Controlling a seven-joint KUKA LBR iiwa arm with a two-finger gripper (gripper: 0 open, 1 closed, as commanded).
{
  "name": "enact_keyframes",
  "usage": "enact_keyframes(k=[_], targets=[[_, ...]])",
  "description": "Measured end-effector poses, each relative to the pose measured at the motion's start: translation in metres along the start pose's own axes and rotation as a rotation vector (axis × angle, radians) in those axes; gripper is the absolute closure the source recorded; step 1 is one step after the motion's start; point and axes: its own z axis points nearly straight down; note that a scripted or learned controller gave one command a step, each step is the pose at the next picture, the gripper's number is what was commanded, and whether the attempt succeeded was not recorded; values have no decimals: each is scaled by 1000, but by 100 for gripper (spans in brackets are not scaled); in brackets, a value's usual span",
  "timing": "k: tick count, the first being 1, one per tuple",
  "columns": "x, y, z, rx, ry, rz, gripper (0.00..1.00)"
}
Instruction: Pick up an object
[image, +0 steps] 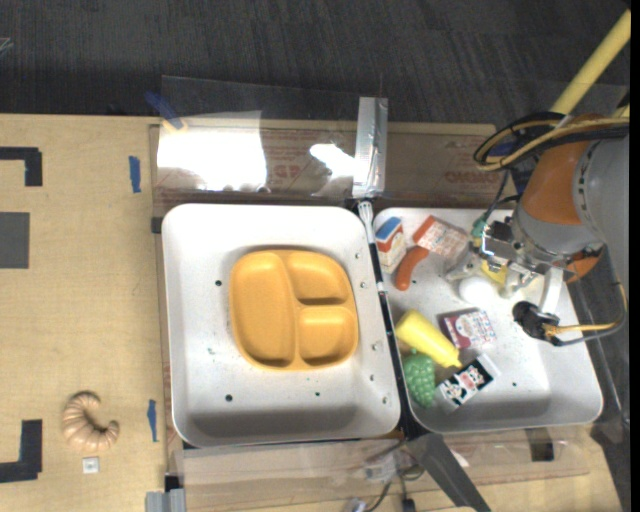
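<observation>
Nothing is picked up yet. The gripper (497, 268) hangs over the right bin (575, 385), at its far right, and I cannot tell its state. Beside it lies a white egg (475, 290); the corn (428, 338) sits nearer, leftward.

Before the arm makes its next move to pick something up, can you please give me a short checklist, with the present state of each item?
1. Gripper is over the right bin: ok, it is above the bin's upper right part.
2. Objects are there to pick: ok, the yellow corn, green ball and red sausage lie in the right bin.
3. Gripper holds nothing: cannot tell.
4. Target lies apart from its neighbours: not ok, the corn and green ball are close together.
5. Yellow tray is out of the way: ok, it lies in the left bin.
</observation>
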Motion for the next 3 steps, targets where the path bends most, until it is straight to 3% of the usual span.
enact_keyframes(k=[1, 2, 3], targets=[[-13, -61, -1, -1, 0, -99, 0], [-13, -59, -13, -8, 0, -97, 100], [0, -48, -2, -3, -2, -442, 100]])
